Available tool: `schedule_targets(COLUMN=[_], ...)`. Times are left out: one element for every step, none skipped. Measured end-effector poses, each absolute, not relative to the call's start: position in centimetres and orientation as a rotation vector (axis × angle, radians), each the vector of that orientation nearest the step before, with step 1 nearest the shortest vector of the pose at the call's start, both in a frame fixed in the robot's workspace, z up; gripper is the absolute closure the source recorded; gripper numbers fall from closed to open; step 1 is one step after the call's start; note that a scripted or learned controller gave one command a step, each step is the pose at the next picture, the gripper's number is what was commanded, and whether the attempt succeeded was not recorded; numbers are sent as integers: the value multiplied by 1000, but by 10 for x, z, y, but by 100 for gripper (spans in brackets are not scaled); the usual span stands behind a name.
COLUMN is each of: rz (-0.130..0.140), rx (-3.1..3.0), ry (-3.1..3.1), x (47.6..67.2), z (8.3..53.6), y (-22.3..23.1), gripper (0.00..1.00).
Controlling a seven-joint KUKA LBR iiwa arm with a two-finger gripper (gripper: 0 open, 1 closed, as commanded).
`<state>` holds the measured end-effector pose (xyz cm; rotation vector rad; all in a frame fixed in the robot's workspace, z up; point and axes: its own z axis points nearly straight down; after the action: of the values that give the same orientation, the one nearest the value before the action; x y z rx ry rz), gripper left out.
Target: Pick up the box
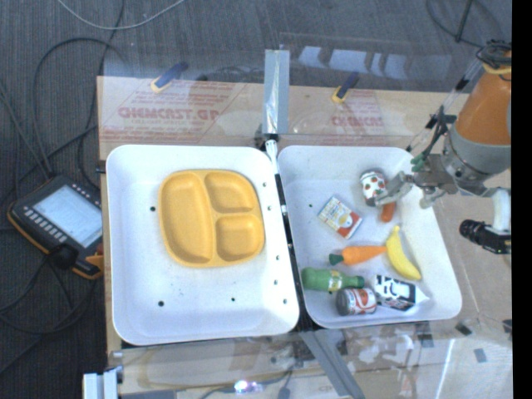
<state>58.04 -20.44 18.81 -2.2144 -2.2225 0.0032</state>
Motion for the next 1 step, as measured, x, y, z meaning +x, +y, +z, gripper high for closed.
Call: schedule_targets(rz=[-12], rx=[-2306], ry=[-2157], x=[611], z=[102], y=[-160], gripper=[0])
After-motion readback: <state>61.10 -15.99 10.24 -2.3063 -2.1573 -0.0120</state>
